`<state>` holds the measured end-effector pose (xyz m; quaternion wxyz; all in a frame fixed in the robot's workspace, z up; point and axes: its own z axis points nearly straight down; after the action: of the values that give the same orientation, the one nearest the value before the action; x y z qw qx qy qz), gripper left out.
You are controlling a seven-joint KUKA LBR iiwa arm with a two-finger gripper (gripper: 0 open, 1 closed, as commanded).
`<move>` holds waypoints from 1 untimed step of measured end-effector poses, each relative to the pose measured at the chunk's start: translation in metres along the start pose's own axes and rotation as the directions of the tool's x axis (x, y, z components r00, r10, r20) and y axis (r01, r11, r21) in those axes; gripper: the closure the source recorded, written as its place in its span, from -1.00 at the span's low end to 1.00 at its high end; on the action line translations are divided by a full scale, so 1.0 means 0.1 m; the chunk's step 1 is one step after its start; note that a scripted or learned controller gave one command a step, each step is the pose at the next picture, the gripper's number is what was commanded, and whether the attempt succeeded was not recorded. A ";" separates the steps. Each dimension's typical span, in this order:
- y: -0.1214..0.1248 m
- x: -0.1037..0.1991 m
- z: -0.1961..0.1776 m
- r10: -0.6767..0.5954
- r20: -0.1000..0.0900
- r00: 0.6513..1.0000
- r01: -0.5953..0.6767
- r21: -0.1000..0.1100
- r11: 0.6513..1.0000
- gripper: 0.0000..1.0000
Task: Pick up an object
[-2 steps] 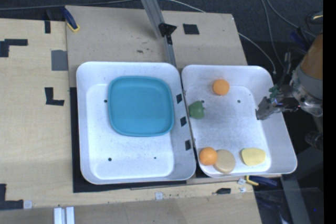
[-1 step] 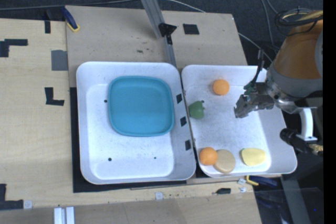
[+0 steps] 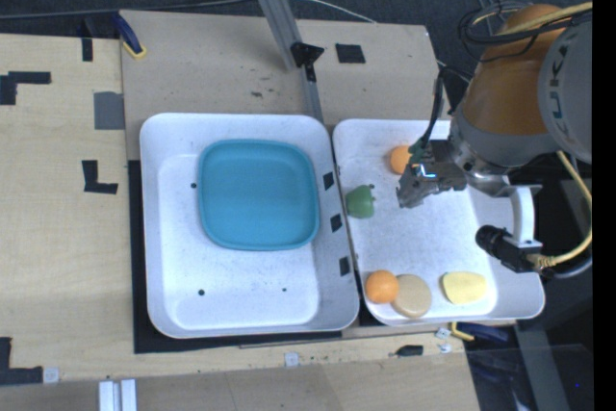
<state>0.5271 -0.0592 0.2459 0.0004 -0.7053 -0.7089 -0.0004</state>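
Seemingly, everything turns on two near neighbours of the gripper (image 3: pixel 414 191), which hangs low over the upper middle of the right bin (image 3: pixel 438 231). In the camera view, an orange ball (image 3: pixel 399 159) lies just beside it, up and slightly left, partly tucked against the dark tool body. A small green object (image 3: pixel 361 201) lies to its left, hard by the bin's left wall, near but apart from the tool. Either could be the target; the orange ball is the nearer. Both look roundish, with no clear long axis to line up on.

Whether the gripper is spread or closed cannot be told, as the tool reads as one dark mass from this slant. Nothing visibly sits in it.

Well apart, along the near edge of the same bin, sit a second orange ball (image 3: pixel 382 286), a tan round piece (image 3: pixel 414 295) touching it, and a yellow piece (image 3: pixel 465 287) just to the right. The bin floor is flat, white and speckled, with open room between the tool and this row.

Next door, the left bin (image 3: pixel 168 207) carries a blue plate (image 3: pixel 258 194) lying flat. My judgement: the green object's closeness to the wall leaves little clearance on that side, so the orange ball looks the easier take.
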 end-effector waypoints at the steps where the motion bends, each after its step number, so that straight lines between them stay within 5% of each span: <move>1: 0.14 0.55 0.14 0.000 0.000 1.000 0.000 0.002 1.000 1.00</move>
<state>0.5404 -0.0041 0.2321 0.0010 -0.7054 -0.7088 0.0004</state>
